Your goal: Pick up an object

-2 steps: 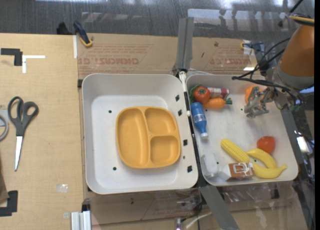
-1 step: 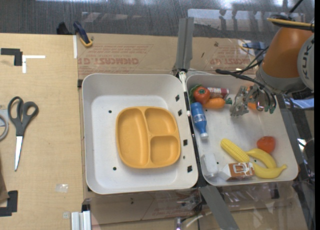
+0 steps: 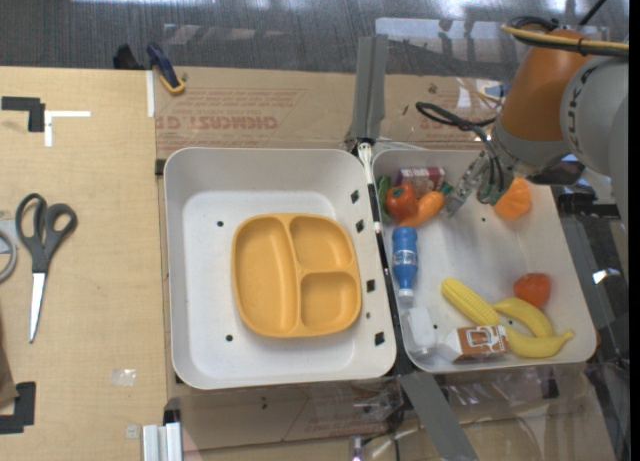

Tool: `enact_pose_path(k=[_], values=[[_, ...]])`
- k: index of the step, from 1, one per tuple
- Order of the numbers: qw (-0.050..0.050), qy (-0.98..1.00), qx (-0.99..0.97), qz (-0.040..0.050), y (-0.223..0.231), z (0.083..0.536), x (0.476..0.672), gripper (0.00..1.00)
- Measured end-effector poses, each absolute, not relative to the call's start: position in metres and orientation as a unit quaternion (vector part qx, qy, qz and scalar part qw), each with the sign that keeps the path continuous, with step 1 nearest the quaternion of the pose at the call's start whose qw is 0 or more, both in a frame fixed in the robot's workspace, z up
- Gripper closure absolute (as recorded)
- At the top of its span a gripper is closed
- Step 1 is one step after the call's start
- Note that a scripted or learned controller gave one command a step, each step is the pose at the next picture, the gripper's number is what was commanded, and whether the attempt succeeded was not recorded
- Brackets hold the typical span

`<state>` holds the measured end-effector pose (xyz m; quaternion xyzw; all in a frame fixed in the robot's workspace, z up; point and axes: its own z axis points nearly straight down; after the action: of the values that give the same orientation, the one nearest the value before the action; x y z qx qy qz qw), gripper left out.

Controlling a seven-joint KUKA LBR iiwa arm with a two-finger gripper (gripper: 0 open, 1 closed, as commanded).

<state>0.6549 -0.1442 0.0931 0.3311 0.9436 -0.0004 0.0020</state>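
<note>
The gripper (image 3: 478,187) is hanging low over the far part of the right bin (image 3: 570,249), its fingers (image 3: 467,192) standing slightly apart with nothing showing between them, between a red-and-orange vegetable toy (image 3: 412,203) and an orange fruit (image 3: 513,199). Nearer the front, a blue bottle (image 3: 404,260), a corn cob (image 3: 469,301), a tomato (image 3: 533,288), a banana (image 3: 535,328) and a small carton (image 3: 481,342) are lying in that bin. The left bin (image 3: 190,279) is carrying a yellow divided tray (image 3: 296,274), while scissors (image 3: 42,249) are resting on the worktop (image 3: 90,349).

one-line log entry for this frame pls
arm: over right bin far end | claw: low, beside carrot, nothing visibly held | left bin: yellow divided plate
</note>
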Motion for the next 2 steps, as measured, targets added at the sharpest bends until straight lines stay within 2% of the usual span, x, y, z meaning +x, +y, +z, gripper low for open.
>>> enact_pose_path(k=[1,2], values=[[0.0,0.875,0.485,-0.0015,-0.105,0.092,0.638,1.0],[0.002,0.839,0.544,-0.0003,-0.048,0.193,0.66,1.0]])
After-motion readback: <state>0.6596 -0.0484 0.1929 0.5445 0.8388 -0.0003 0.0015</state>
